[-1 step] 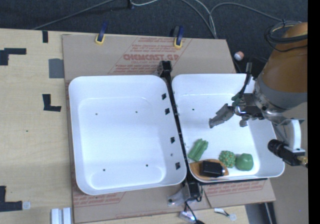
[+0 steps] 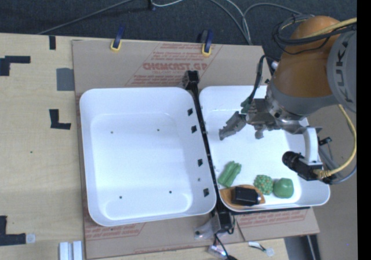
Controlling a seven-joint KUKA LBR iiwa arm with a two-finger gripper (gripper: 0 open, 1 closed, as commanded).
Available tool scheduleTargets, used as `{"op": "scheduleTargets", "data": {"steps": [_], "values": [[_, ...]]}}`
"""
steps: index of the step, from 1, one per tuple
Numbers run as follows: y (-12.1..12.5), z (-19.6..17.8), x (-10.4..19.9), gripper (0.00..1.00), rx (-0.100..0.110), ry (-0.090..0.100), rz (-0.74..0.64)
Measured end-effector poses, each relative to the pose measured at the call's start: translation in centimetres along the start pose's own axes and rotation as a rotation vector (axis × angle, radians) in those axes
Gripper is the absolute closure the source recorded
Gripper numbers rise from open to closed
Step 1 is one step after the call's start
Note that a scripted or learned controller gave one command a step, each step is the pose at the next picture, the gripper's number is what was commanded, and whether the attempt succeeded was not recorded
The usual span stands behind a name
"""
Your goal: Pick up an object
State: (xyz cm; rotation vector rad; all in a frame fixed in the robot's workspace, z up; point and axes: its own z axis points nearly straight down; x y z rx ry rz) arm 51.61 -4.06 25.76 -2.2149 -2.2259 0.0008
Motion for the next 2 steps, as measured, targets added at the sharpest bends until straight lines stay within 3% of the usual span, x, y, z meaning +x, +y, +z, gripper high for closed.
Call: {"op": "scheduleTargets", "data": {"steps": [1,2], "values": [[-2.2,7.2,6.2,0.00,0.005,0.000,0.000],[6.4,-10.2,5.9,0.00,-0.013,0.000,0.004]]}}
